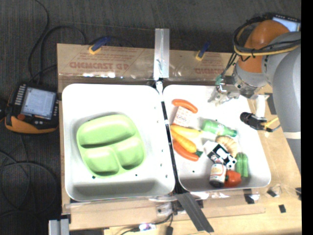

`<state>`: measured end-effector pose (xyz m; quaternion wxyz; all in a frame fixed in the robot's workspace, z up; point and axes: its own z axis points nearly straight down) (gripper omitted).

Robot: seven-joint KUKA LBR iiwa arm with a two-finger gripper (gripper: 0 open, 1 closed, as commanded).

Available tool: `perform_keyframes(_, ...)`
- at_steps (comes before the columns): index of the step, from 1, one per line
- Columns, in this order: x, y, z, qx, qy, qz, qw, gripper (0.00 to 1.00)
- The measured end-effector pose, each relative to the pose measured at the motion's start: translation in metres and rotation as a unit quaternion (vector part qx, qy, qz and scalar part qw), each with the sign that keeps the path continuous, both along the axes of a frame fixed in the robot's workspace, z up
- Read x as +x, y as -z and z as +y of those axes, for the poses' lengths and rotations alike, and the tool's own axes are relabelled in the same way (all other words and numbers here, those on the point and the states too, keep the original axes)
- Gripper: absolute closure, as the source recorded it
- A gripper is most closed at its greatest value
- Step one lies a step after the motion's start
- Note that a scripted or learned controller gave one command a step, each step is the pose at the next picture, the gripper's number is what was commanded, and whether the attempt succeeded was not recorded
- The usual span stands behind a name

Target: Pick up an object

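- The gripper (221,96) hangs above the far right corner of the right bin (259,180). Its fingers look slightly spread and pinch nothing.
- This looks like the approach step: no object is picked yet.
- The objects lie together in the right bin: a red sausage (185,105), a carrot (186,142), a green bottle (218,128) and a small sauce bottle (217,174).
- Next the gripper must move over one object and drop onto it.
- The left bin (73,180) holds a green divided tray (110,143).
- Mirrored red lettering on the board (98,65) behind cannot be read surely.
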<state>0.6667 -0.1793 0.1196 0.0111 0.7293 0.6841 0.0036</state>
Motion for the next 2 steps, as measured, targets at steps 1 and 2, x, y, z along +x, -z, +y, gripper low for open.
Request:
perform_keyframes(1, 0.004, 0.031, -0.037, 0.0032, -0.009, 0.007, 0.9999, 1.0)
perform_keyframes(2, 0.005, 0.03, 0.049, 0.0059, 0.089, 0.005, 0.996, 1.0)
